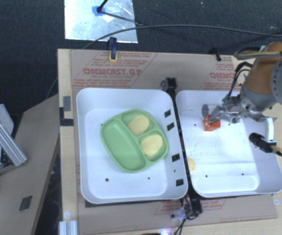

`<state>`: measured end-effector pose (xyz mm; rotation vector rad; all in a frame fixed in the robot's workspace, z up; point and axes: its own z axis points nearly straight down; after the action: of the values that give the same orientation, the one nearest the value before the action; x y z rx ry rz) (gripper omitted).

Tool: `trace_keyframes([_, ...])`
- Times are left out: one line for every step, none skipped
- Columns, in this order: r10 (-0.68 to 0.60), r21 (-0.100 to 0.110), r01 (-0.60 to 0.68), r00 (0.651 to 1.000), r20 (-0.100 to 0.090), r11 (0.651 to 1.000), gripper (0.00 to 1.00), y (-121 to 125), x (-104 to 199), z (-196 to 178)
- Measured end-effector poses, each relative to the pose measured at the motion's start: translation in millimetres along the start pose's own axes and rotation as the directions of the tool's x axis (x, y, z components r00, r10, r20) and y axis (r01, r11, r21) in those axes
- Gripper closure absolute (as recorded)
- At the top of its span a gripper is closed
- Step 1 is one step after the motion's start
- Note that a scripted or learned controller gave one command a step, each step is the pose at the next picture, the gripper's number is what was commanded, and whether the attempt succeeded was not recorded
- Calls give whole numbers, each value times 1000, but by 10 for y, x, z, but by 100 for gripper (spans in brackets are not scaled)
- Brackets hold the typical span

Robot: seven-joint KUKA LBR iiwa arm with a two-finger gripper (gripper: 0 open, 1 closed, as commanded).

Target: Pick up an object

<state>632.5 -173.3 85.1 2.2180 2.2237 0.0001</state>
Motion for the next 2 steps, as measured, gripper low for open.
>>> trace_keyframes([-2,-3,2,1000,-2,1000,100,15,10,-130])
trace_keyframes([-3,-7,3,1000,1,1000,100,20,54,-772])
